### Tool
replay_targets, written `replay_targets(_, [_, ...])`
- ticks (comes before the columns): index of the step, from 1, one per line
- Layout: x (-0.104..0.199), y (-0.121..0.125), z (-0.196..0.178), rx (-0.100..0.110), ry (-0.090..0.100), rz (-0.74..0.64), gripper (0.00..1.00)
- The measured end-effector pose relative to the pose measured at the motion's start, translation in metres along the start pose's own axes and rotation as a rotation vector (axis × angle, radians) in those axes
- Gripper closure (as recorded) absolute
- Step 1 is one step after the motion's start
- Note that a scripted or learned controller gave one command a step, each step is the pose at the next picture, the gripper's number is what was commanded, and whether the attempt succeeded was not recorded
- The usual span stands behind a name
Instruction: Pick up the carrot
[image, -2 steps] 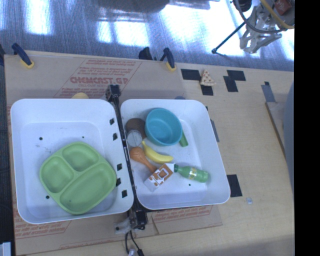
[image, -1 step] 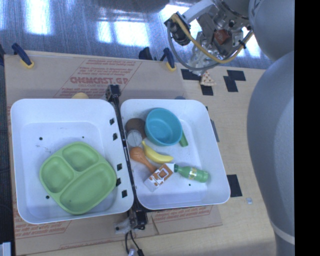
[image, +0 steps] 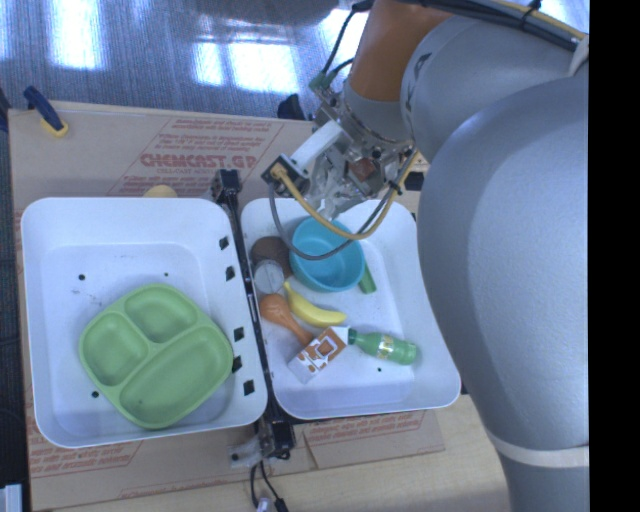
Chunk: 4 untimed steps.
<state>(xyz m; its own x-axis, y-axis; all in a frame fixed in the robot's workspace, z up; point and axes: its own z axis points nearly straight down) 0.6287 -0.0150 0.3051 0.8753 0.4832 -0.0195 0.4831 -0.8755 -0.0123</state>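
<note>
Two white bins are sitting side by side. One carrot is lying in the right bin, long axis diagonal, thick end toward the divider, beside one banana. The gripper is hovering over one blue bowl; whether it is parted or closed, I cannot tell.

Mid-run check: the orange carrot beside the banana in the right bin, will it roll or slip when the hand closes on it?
The carrot looks like smooth, tapered toy plastic, so it may squirt out of a pinch near its thin end. Its rounded body could roll, though the banana touching it and the small carton at its tip probably limit that. It likely stays stiff and light.
</note>
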Motion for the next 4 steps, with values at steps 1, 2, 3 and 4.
replay_targets(1, [0.038, -0.163, 0.004, -0.008, 0.010, 0.042, 1.00])
replay_targets(2, [0.041, -0.153, 0.187, -0.003, -0.007, -0.011, 1.00])
replay_targets(3, [0.044, -0.152, 0.180, -0.008, 0.005, -0.013, 0.00])
replay_targets(4, [0.083, -0.134, 0.178, -0.009, 0.011, 0.168, 0.00])
